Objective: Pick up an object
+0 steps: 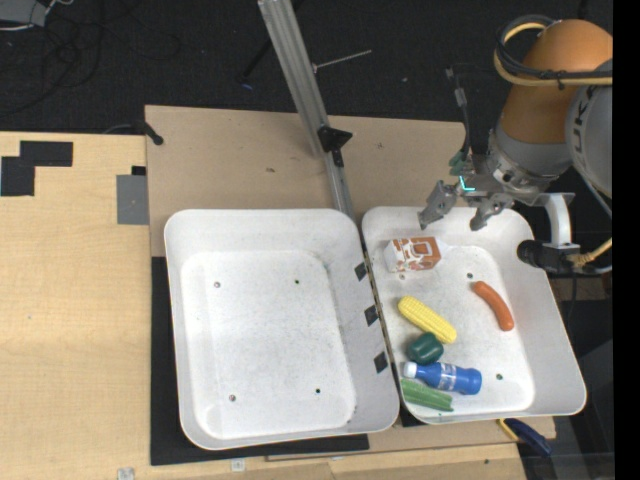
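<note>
**Gripper poised over the right bin, nothing picked yet**

The grey arm with its orange band (560,53) reaches in from the right, and its two-finger gripper (462,208) hangs above the far edge of the right-hand shallow white bin (545,363). The two dark fingers are spread apart, with bare space between them; nothing sits in their grasp.

All the candidate objects lie in that right bin. Closest to the gripper is a small white-and-brown carton (414,255), just below and to the left of the fingers, apart from them. Further down lie a yellow toy corn cob (428,319), a dark green rounded toy (424,349), a blue-and-white bottle lying on its side (445,376) and a green pod-shaped toy (428,397) at the near rim. An orange-red sausage-shaped toy (494,305) rests alone toward the bin's right side. The left-hand shallow white bin (190,238) holds none of these.

As a judgement, the task is at its opening stage: the gripper is open and raised, no object is lifted, and the descent, closing and lifting all remain to be done. The carton looks the likeliest target, given how near it lies.
</note>
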{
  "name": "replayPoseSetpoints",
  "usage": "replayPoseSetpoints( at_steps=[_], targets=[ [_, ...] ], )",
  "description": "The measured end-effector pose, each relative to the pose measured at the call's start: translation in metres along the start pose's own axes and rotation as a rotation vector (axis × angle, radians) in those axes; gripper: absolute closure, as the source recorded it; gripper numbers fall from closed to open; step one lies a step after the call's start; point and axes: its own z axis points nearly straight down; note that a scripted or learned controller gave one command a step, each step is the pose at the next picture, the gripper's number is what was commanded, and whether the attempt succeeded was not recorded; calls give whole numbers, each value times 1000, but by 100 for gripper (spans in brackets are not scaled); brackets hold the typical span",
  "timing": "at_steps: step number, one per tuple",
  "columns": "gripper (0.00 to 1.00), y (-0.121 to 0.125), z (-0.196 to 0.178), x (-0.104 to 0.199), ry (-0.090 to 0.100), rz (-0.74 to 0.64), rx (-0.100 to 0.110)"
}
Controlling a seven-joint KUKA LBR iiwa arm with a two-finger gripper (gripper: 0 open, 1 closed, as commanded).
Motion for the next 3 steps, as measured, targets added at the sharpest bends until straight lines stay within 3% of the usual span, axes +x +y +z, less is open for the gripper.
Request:
replayPoseSetpoints(
  at_steps=[1,2,3],
  targets=[
    [0,1,-3,0,-1,-2,-5],
    [0,-6,46,7,0,0,0],
    [0,4,97,12,-2,-3,-6]
  ],
)
